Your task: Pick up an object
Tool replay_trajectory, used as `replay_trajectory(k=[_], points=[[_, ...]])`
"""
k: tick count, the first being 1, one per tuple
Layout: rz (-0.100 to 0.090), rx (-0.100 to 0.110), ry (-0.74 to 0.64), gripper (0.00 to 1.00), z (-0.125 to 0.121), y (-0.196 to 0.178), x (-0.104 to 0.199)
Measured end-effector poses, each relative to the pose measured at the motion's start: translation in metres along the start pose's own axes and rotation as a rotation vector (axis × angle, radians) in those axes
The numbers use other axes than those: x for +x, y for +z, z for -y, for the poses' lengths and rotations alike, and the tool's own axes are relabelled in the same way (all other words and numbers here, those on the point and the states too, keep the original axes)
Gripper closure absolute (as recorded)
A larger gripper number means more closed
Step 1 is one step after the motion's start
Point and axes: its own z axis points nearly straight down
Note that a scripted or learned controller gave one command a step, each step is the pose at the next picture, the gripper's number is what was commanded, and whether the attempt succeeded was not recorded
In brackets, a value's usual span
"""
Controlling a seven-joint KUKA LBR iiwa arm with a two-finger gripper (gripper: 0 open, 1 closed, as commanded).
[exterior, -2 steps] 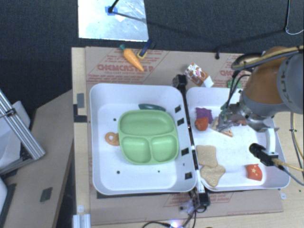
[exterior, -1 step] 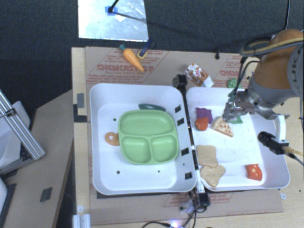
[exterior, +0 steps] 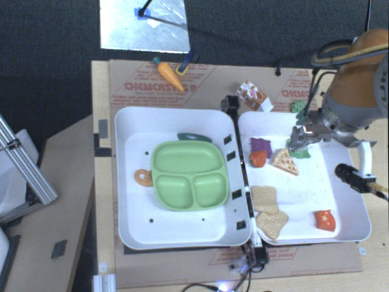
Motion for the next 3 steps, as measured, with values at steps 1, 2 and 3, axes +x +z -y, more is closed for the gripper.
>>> replay_trajectory(k=[1, 2, 3], points=[[-0.001, -0.001, -0.005, 1.0, -0.042, 0.009, 0.042], [-0.001, 0.0, -0.002, 1.0, -0.066, -0.009, 0.06], [0.0, 0.003, 0.003, 1.0, -0.066, 0.01, 0.055]])
